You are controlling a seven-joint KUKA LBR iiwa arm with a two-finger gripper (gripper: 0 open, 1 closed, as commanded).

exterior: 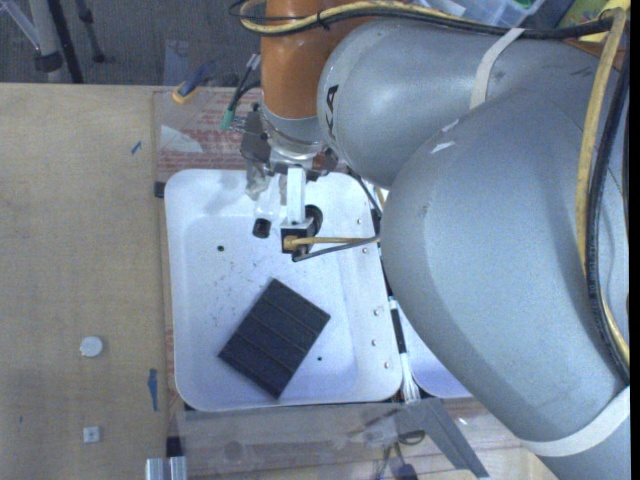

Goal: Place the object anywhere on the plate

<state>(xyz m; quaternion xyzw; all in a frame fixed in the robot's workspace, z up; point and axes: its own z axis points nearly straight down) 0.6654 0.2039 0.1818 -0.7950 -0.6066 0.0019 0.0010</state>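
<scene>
The arm [480, 268] is hogging the near right of my feed and covering most of the right bin [432, 380]. The left bin [200, 268] is holding the slab [275, 336], dark and ridged, lying flat toward its front. The gripper [283, 203] is hovering over that bin's back part, well apart from the slab, and I'm not able to tell whether it's spread or closed. I'm guessing nothing's done yet, with the grab and the plate drop both left.

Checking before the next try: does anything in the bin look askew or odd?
The black ridged slab lies flat but turned diagonal to the walls of the white bin. Small dark specks dot the floor beside it. Nothing looks damaged.
</scene>
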